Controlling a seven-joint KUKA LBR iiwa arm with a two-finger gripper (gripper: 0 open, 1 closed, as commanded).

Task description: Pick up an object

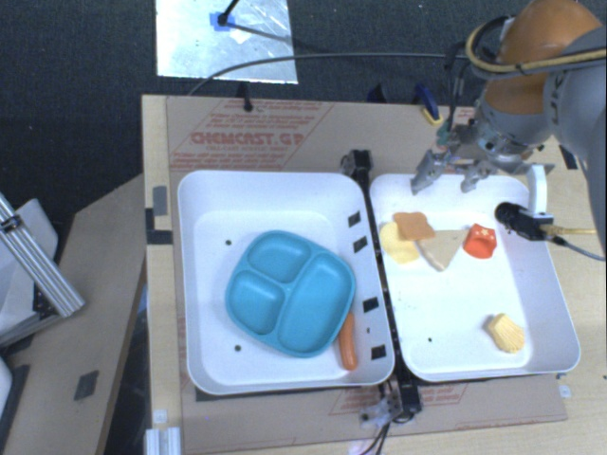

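Note:
My gripper (446, 178) hangs over the far edge of the right bin (545, 301), its two grey fingers spread open with nothing between them. Below it in that bin lie an orange-brown slice (413, 225), a yellow round piece (396, 245), a pale tan wedge (441, 250) and a red piece (480, 241). A yellow chunk (505, 332) sits near the bin's front right corner.
The left bin (204, 216) holds a blue divided plate (290, 292) and an orange carrot-like stick (347, 340) beside it. A black divider with clips (365, 235) runs between the bins. A black fitting with a cable (520, 218) sits at the right bin's far right.

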